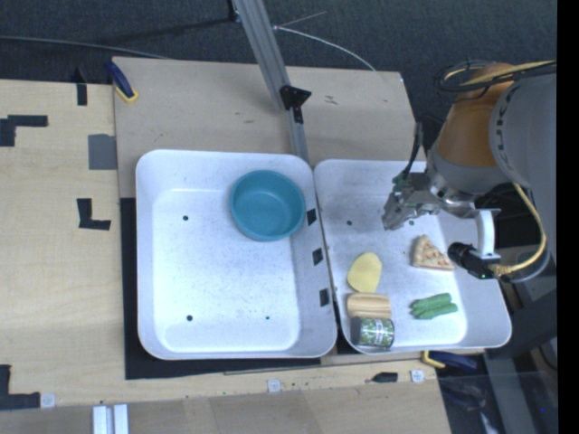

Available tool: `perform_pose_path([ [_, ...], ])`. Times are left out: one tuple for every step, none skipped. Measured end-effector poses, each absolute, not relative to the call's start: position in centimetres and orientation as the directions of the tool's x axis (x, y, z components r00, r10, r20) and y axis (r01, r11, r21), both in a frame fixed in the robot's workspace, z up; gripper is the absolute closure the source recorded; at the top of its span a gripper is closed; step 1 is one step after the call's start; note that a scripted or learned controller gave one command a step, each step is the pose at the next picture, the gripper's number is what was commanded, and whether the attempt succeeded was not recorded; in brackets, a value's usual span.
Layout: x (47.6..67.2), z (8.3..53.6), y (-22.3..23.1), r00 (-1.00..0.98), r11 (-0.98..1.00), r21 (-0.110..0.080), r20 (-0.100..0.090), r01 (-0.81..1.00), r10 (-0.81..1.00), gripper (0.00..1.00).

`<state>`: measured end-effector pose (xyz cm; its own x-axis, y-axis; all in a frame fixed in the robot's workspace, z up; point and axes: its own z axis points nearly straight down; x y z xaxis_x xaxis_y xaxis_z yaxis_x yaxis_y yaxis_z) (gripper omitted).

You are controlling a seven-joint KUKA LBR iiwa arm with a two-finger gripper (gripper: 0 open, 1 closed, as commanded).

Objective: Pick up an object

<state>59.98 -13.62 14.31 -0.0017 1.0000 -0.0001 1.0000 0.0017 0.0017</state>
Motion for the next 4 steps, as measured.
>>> perform_pose_path([
  [60.4,20.6,-13.3,-0.002,0.002,0.005,-0.001,1.0,1.0,1.0],
  [60.4,21.8,-13.2,-0.001,0.001,0.0,0.0,1.0,1.0,1.0],
  [58.8,22.9,-7.8,-0.006,0.006,-0.001,0.002,1.0,1.0,1.0],
  [57.4,21.8,-2.5,-0.005,0.005,-0.004,0.001,1.0,1.0,1.0],
])
